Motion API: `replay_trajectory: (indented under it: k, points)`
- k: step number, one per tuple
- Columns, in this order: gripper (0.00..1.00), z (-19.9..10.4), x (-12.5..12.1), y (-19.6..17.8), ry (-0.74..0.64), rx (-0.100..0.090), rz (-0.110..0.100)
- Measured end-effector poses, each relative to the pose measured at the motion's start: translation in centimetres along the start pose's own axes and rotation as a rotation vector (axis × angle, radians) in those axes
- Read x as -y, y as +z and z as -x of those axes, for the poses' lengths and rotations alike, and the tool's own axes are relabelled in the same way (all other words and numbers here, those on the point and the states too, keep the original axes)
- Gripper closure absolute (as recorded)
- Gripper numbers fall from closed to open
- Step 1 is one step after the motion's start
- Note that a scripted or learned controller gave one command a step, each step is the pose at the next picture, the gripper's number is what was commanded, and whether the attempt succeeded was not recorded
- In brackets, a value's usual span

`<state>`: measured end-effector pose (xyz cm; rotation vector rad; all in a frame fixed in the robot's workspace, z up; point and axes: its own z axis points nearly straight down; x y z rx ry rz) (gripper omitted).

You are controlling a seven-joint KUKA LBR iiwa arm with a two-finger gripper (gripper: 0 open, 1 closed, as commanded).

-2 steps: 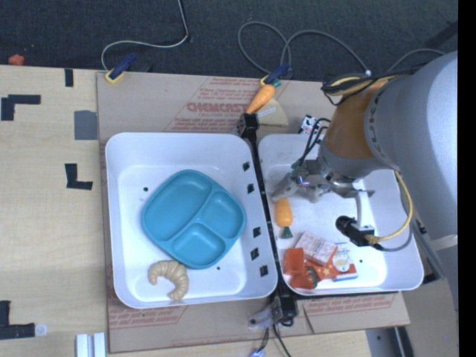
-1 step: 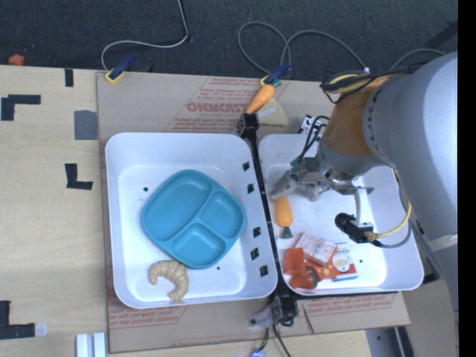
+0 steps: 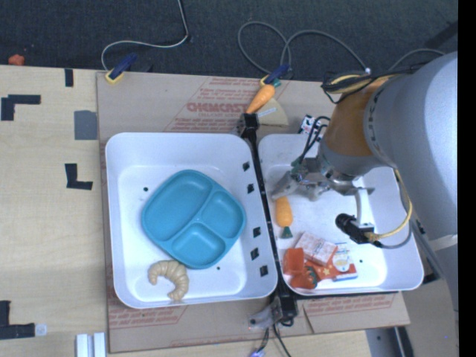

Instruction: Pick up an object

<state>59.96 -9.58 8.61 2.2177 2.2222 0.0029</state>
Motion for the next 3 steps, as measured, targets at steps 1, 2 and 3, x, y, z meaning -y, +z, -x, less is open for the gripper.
replay_trajectory:
  k: [1,2,3]
  points:
    - [0.00,0.0,0.1,0.0,0.000,0.001,0.002]
    - [0.00,-0.1,1.2,0.0,0.000,0.002,0.002]
    - [1.00,-0.1,1.2,-1.0,0.001,0.003,0.002]
